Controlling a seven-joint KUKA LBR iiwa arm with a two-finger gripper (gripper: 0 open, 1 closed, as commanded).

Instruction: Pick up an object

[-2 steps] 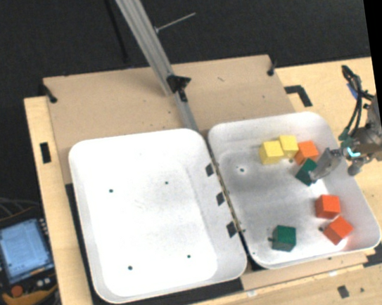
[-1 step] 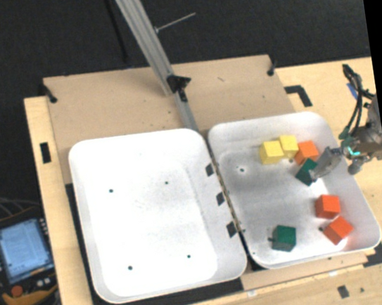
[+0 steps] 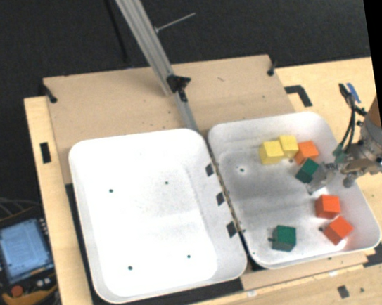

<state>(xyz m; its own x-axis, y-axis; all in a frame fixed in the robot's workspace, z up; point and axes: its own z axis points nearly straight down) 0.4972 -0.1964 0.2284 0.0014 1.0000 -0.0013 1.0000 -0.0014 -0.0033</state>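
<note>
The right bin (image 3: 254, 195) holds several small blocks. Two yellow blocks (image 3: 279, 148) sit side by side near its far edge, with an orange block (image 3: 309, 150) touching them on the right. A dark green block (image 3: 307, 170) lies just below that orange one. My gripper (image 3: 334, 169) reaches in from the right edge and sits right beside this green block, low over the bin. Two more orange blocks (image 3: 328, 205) (image 3: 338, 230) lie nearer the front right corner. A second green block (image 3: 283, 237) rests at the bin's front middle.
The left bin (image 3: 146, 212) sits beside the right one, with black clips (image 3: 220, 197) along the seam. A metal pole (image 3: 149, 41) slants over the back of the bench. A handheld pendant (image 3: 18, 256) lies at far left.
</note>
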